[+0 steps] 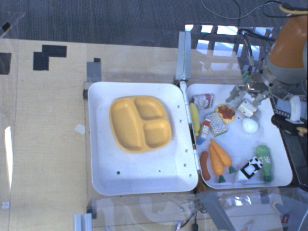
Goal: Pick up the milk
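So you were only at the approach: the gripper (249, 94) hung open and empty above the egg (249, 125), while the milk (251, 167) lay beside the green bottle (264, 163), needing a reach there.

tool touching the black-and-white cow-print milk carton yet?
Apart. The camera view shows the tool at the right bin's far end, the cow-print milk carton near its front edge, with a white egg and bare floor between.

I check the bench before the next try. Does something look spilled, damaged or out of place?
Nothing looks spilled or broken. The toy foods lie loosely in the right bin; the black-and-white milk carton lies tipped beside the green bottle. The yellow tray sits slightly askew in the left bin.
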Action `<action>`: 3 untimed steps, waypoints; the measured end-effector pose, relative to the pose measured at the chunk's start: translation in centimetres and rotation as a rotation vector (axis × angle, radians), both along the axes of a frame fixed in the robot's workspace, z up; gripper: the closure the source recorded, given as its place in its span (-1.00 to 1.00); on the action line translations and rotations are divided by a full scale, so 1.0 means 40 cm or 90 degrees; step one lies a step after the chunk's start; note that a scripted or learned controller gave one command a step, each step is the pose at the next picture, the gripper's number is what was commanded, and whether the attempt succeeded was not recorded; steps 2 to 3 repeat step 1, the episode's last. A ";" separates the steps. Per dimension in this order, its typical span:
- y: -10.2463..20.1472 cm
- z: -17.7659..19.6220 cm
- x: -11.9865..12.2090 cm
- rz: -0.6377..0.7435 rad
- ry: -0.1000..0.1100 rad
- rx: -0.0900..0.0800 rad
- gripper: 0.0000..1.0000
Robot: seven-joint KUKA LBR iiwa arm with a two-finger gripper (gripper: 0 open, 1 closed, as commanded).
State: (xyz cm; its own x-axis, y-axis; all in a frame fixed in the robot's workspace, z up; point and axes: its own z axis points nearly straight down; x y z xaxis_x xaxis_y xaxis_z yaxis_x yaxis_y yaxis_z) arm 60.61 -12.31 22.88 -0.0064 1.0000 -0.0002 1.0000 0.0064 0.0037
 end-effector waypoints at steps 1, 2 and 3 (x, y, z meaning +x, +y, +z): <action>-0.156 -0.297 -0.080 0.163 -0.002 -0.001 -1.00; -0.156 -0.297 -0.080 0.163 -0.002 -0.001 -1.00; -0.156 -0.297 -0.080 0.163 -0.002 -0.001 -1.00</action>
